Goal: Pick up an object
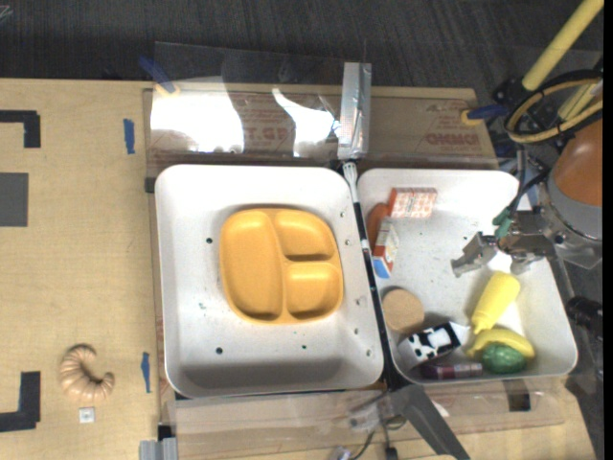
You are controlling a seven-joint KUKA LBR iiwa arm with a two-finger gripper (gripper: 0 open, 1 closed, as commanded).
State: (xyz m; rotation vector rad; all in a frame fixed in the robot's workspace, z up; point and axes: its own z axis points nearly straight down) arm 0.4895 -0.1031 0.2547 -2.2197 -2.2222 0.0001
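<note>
the bench (67,257) carries two shallow white bins side by side. the left bin (182,286) holds a yellow divided plate (281,262), lying flat near its middle. the right bin (450,199) holds the smaller things: an orange-and-white carton (412,202) near the far wall, a yellow bottle (493,300) tilted toward the near right corner, a round brown disc (403,308) against the left wall, a green-and-yellow toy (503,351) just beside the bottle's lower end, and a black-and-white toy (433,340) near the front wall, between the disc and the green toy. the arm (579,175) enters from the right, and its gripper (476,254) hangs over the right bin just above the top of the yellow bottle; its metal fingers (469,257) stand slightly apart with nothing between them, and contact with the bottle cannot be told. a curled tan toy (86,372) lies on the bench well apart from the bins, at the near left.
</note>
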